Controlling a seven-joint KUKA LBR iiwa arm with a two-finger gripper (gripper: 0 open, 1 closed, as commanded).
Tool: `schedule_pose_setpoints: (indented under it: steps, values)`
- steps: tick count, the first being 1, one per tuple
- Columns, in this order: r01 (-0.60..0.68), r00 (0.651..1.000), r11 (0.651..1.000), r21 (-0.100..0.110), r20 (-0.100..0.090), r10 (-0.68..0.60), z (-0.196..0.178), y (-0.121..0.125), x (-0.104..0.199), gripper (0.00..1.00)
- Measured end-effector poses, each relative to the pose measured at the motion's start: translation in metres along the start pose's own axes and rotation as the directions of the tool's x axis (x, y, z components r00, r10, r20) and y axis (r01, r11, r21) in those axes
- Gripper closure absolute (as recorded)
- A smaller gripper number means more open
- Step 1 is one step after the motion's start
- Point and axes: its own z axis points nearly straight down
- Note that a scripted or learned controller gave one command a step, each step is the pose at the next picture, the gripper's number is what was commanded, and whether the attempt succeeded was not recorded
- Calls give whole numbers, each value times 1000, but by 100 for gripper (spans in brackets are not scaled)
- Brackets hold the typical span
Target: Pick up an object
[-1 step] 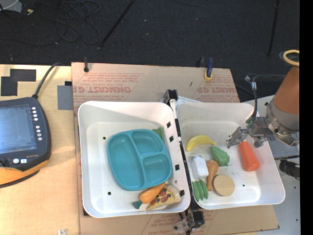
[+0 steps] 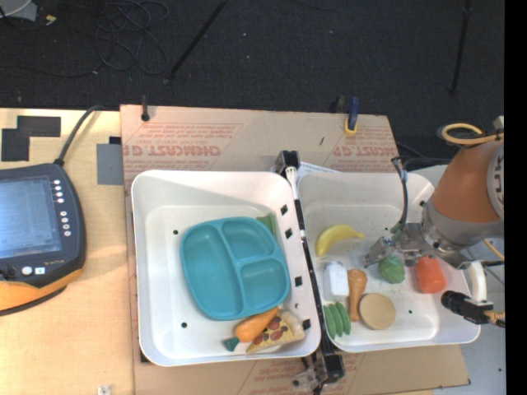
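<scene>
My gripper reaches into the right bin from the right, low over the bin floor. Its metal fingers sit right above a round green toy and touch or nearly touch it. Just right of that lies an orange-red toy. A yellow banana rests left of the gripper. Lower down lie a white block, a chicken drumstick, a round tan biscuit and green pea pods.
The left bin holds a teal divided plate, an orange carrot and a pizza slice. A tablet-like pendant lies on the bench at far left. Cardboard backs both bins.
</scene>
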Motion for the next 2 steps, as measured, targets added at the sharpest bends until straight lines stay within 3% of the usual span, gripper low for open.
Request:
schedule_pose_setpoints:
  steps: [1, 2]
  values:
    - [5, 1000, 1000, -1, -3, -5, 15, 26, -13, 0]
    - [-1, 1000, 1000, 5, 0, 1, 15, -41, 59, 0]
